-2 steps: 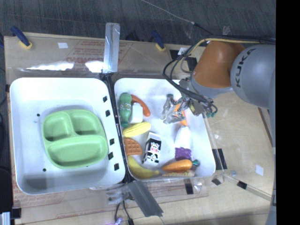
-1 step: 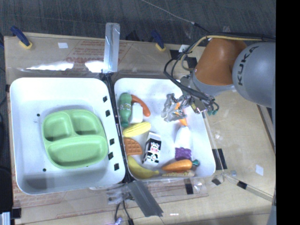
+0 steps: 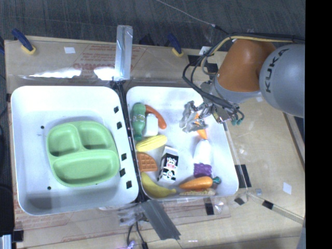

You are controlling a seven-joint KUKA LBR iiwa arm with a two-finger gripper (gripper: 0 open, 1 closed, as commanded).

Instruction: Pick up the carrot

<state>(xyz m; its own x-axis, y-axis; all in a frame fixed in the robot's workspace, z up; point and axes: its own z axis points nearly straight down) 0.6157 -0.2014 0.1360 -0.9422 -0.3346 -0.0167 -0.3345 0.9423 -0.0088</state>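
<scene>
The carrot, orange with a green leafy end pointing right, lies flat near the front wall of the right bin, beside a purple item. My gripper hangs over the back right part of that bin, well behind the carrot. A small orange piece shows just below the gripper; whether it touches the gripper is unclear. The arm's orange band and grey wrist come in from the right.
The right bin also holds a green vegetable, a red-orange item, corn, a waffle, a banana, a cow-print carton and a white bottle. A green divided plate sits in the left bin.
</scene>
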